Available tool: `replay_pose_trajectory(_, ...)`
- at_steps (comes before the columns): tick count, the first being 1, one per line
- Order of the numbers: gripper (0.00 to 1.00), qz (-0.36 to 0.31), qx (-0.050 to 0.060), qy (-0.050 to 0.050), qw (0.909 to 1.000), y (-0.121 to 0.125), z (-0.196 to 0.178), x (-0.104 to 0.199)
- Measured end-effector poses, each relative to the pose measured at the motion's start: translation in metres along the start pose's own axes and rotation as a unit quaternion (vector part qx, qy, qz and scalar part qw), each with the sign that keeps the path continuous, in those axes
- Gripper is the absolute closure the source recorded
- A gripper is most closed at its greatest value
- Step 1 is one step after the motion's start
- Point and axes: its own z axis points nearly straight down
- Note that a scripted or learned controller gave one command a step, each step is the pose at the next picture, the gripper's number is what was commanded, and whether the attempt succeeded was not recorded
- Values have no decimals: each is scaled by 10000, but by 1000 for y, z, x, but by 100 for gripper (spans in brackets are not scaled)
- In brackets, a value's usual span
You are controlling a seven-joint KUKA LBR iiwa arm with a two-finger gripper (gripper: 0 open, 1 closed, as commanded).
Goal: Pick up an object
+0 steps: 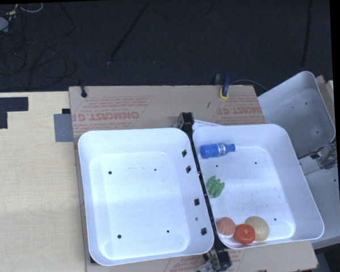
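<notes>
Blue bottle lies on its side near the far wall of the bin on the view's right. Three round pieces crowd its near corner. Grasp there and you likely knock neighbours or hit the wall. You cannot tell the gripper's state.

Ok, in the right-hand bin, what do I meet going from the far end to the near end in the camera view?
Blue bottle → green object → the cluster at the near edge: pink object, red object, yellowish object.
</notes>
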Motion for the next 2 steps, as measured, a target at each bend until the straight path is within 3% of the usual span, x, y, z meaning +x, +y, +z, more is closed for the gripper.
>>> replay_pose_trajectory(2, 100, 2, 29, 18, 10000, -1, 105, 1)
